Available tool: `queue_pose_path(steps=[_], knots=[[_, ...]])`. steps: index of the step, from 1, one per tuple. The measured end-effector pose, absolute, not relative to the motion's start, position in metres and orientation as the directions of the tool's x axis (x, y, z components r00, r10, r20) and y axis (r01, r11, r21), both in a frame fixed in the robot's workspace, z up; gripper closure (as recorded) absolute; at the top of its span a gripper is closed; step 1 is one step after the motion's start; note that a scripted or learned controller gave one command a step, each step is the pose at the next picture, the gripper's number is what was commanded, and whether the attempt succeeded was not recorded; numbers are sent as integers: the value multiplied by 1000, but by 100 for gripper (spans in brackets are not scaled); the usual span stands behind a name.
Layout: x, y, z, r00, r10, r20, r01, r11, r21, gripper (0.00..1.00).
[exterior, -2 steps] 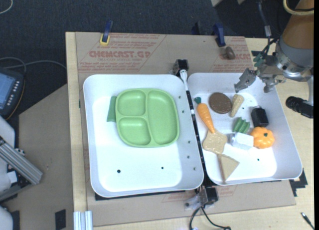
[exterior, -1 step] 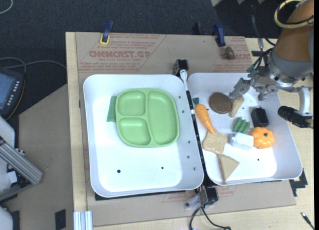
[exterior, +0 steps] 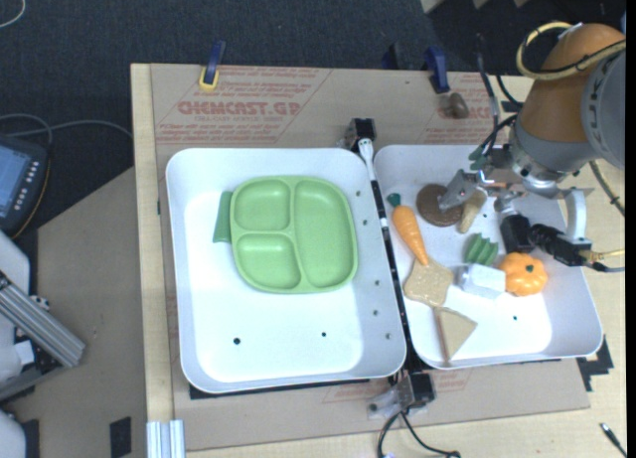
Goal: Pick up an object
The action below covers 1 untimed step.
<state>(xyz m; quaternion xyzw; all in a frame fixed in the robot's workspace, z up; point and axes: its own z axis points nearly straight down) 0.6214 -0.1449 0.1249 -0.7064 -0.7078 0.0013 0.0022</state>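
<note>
We take the carrot [exterior: 409, 232] as our landmark: it lies orange and slanted near the left wall of the right bin [exterior: 566, 339], its green tip pointing up toward the far side. Left of the carrot, past the divide between the two bins, sits the left bin [exterior: 194, 247], and in it a green divided plate [exterior: 294, 231] with three compartments. Just right of the carrot and a little farther back we see a brown round disc [exterior: 437, 204], and the gripper [exterior: 475, 198] hangs over that disc's right edge, at the end of the grey arm [exterior: 566, 88] that comes in from the right. We cannot tell how the gripper stands, open or closed, because its parts blur together with what lies under it. Below the carrot, touching its lower end, lies a tan slice of bread [exterior: 428, 285], and a second tan wedge [exterior: 452, 333] lies farther toward the near rim. Right of the carrot we see a small green piece [exterior: 481, 248], a white block [exterior: 482, 279], and beyond them a small orange pumpkin [exterior: 524, 274].
</note>
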Motion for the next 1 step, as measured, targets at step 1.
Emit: queue_pose_path(steps=[1], knots=[[622,-144,85,0,1000,3,1000,0,-1,0]])
